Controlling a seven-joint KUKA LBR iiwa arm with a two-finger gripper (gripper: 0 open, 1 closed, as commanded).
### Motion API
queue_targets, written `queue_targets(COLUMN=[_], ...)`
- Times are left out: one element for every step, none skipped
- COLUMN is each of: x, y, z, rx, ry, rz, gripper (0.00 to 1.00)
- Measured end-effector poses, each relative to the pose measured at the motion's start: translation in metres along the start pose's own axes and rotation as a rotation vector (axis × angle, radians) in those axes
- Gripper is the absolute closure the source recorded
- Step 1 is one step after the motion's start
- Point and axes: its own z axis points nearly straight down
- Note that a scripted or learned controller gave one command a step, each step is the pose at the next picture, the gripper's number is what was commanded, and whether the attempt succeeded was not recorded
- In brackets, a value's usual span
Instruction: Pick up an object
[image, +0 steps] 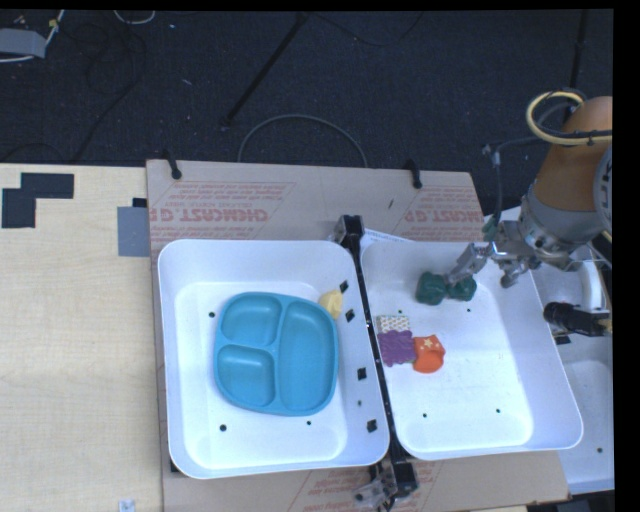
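Observation:
In the right bin (500, 400), a dark green object (445, 289) lies near the far wall. A purple object (396, 347), an orange-red object (428, 354) and a small white patterned piece (393, 324) sit close together by the bin's left wall. My gripper (490, 268) hangs over the right bin's far right corner, just right of and above the green object. Its fingers are spread open with nothing between them.
The left bin (190, 420) holds a blue divided plate (277, 352) and a small yellow object (331, 301) at its right wall. A black divider (362, 340) runs between the bins. A black handle (575, 318) juts in at the right.

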Motion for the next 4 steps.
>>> queue_targets(x=[-0.005, -0.005, -0.005, -0.005], y=[0.001, 0.002, -0.005, -0.005], z=[0.045, 0.032, -0.029, -0.032], rx=[0.000, -0.003, -0.009, -0.005], ry=[0.000, -0.001, -0.002, -0.001], rz=[0.004, 0.004, 0.005, 0.004], gripper=[0.00, 1.00, 1.00, 1.00])
